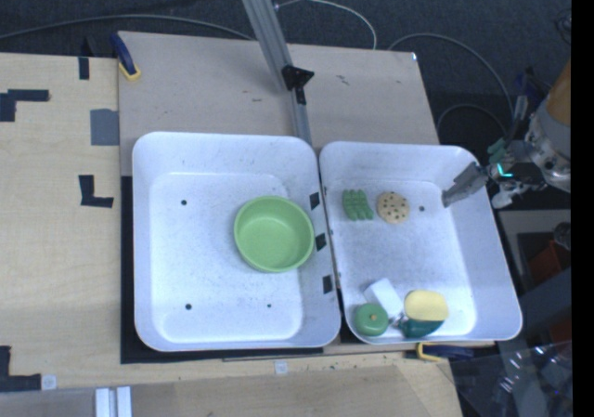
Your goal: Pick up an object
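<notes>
Two shallow white bins sit side by side on a worktop [213,81]. The left bin [167,313] holds a green bowl [274,234], open side up. The right bin [483,304] holds a ridged green piece [357,204], long axis running toward the bin's far wall, beside a round cookie [393,207]; an apple [372,319], white block [385,294] and yellow item [426,305] cluster in its near corner. The gripper [461,186] hangs over the right bin's far right corner, holding nothing, probably positioned for an approach; whether it is spread cannot be told.
</notes>
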`<state>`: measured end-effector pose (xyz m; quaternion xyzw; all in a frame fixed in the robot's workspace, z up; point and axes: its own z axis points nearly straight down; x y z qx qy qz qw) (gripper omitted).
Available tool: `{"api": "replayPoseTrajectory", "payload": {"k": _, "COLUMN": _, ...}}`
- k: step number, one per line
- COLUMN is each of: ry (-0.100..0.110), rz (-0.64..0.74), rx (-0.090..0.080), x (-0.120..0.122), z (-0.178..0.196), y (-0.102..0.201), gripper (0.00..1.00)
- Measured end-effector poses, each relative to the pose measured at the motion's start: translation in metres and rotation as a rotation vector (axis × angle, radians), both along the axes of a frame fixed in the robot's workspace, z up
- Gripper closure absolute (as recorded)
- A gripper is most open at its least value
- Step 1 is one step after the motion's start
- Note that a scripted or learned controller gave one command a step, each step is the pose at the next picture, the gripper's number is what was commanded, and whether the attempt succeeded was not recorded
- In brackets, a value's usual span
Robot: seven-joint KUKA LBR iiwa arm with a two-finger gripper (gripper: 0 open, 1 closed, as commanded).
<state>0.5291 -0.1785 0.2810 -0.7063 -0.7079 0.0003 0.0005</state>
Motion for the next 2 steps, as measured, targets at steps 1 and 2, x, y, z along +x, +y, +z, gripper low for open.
{"api": "replayPoseTrajectory", "payload": {"k": 1, "ry": 0.005, "rz": -0.001, "rx": 0.0, "x": 0.009, "z": -0.053, "y": -0.002, "gripper": 0.0}}
{"api": "replayPoseTrajectory", "payload": {"k": 2, "ry": 0.006, "rz": -0.001, "rx": 0.0, "x": 0.006, "z": -0.096, "y": -0.002, "gripper": 0.0}}
